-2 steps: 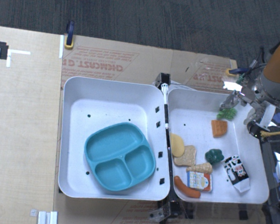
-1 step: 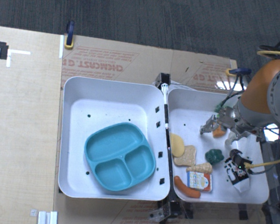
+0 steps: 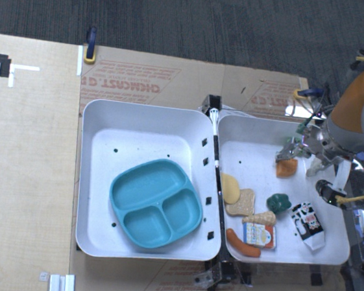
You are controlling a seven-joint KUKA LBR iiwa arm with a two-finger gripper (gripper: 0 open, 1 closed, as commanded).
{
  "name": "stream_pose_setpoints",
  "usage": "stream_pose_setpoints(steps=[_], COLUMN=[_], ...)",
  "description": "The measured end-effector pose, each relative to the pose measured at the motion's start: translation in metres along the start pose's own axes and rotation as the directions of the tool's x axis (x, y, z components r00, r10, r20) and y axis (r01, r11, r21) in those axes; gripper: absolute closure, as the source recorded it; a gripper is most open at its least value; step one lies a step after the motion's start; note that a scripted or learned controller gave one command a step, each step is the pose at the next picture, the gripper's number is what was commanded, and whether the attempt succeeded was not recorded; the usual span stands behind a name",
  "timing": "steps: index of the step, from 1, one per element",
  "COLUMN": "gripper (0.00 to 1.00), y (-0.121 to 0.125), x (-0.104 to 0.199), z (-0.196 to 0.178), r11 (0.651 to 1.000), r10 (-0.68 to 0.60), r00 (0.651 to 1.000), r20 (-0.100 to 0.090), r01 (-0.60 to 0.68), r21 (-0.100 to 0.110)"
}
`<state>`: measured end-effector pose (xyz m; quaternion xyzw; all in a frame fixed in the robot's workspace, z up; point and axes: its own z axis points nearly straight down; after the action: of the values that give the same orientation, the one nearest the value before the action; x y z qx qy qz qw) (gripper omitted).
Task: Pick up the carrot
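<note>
Camera view, looking down on the right bin [image 3: 249,133]: take the green vegetable [image 3: 279,201] near the bin's middle as the marker. The carrot [image 3: 286,168], which I judge to be the stubby orange piece, lies just beyond that vegetable toward the far wall, on bare floor and apart from the other food. The gripper [image 3: 297,150] hangs right at the carrot's far edge, probably touching it, which fits an approach from above at the open side. Whether the claw is open or closed, and whether it has hold of anything, I cannot tell. A black-and-white carton [image 3: 308,222] sits beside the vegetable toward the arm. Bread [image 3: 242,202] and a reddish sausage [image 3: 242,244] crowd the vegetable's other side and near side, well clear of the grasp.
</note>
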<state>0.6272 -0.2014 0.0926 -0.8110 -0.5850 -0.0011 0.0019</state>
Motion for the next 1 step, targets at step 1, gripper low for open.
stream_pose_setpoints(steps=[1], gripper=[1.00], y=[0.0004], x=[-0.0017], z=[-0.0093], r11=[1.000], r10=[-0.006], r00=[1.000], r20=[0.006], r01=[0.006], r21=[-0.001])
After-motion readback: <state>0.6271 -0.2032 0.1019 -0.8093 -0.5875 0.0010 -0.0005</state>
